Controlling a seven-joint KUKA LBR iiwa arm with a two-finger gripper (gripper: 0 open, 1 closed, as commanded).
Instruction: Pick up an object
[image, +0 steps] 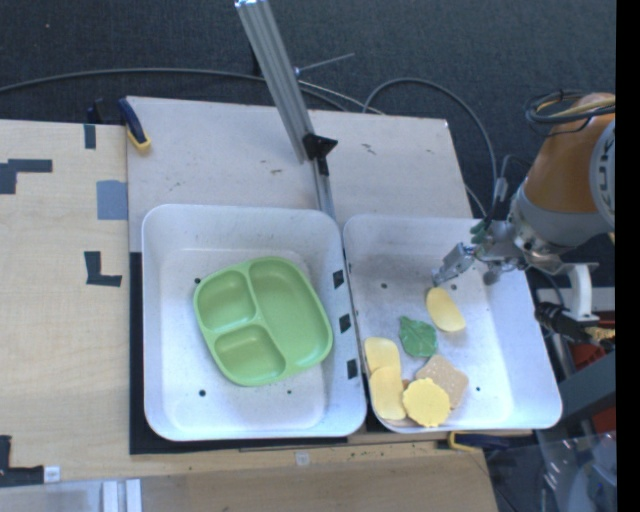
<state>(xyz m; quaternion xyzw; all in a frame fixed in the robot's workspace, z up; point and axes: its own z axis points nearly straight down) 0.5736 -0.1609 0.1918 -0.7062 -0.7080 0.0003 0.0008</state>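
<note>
1. My gripper (452, 268) hangs over the right bin (520, 330), fingers spread apart and clamped on nothing.
2. Just below it lies a yellow oval piece (445, 309), apart from my fingertips.
3. Beyond that sit a green leaf piece (418, 336), a tan slice (446, 378) and more yellow pieces (384, 372).
4. The left bin (160, 300) holds a green divided tray (263, 320).

You have toy food lying flat in the right bin (520, 385): a yellow oval piece (445, 309) toward centre, a green leaf (418, 336) just below it. At the lower left sit two pale yellow slices (384, 371), a tan bread slice (447, 377) and a yellow disc (427, 402), overlapping.
</note>
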